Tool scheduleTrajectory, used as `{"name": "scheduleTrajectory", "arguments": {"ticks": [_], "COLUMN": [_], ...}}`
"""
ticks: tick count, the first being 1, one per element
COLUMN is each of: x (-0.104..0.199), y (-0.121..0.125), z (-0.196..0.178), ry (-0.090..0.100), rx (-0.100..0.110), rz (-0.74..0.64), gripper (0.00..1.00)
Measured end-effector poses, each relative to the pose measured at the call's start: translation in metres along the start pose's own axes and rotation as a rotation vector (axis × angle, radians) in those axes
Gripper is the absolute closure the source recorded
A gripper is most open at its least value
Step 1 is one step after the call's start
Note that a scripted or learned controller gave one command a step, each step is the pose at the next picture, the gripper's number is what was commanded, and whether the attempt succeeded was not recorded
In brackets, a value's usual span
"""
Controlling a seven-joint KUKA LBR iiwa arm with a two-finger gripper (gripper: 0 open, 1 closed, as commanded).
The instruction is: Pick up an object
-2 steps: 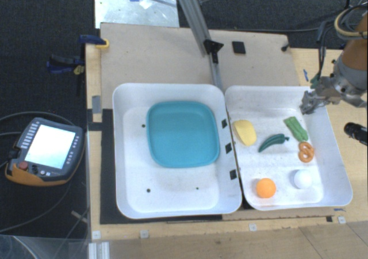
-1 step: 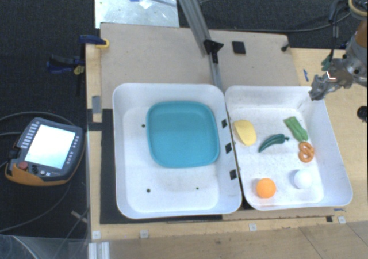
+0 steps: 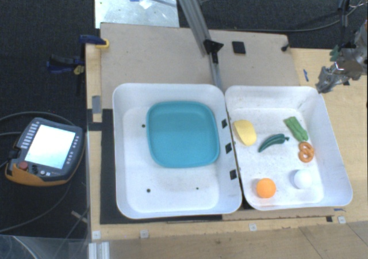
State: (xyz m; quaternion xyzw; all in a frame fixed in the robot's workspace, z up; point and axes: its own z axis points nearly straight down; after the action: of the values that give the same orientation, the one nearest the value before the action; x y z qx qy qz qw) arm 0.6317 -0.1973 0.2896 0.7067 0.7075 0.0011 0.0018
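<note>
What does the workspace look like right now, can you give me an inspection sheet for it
Surface: bench bearing two white bins side by side, left bin and right bin.
Job's things: in the right bin, yellow piece, dark green pepper, light green piece, pretzel, orange ball, white ball; all lie apart.
Clutter: teal plate in the left bin.
Grippers: gripper above the right bin's far right corner, holding nothing seen.
Cables: black cable on the floor beyond the bench.
Surroundings: teach pendant left of the bench; clamps at its left edge.
</note>
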Motion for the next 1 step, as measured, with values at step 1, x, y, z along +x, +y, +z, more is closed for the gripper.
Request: {"name": "scheduleTrajectory", "arguments": {"ticks": [1], "x": [0.0546], "y": [0.0027], "z": [0.0148], "ry": [0.002], "rx": [0.004], "rz": [-0.004], "gripper": [1.0]}}
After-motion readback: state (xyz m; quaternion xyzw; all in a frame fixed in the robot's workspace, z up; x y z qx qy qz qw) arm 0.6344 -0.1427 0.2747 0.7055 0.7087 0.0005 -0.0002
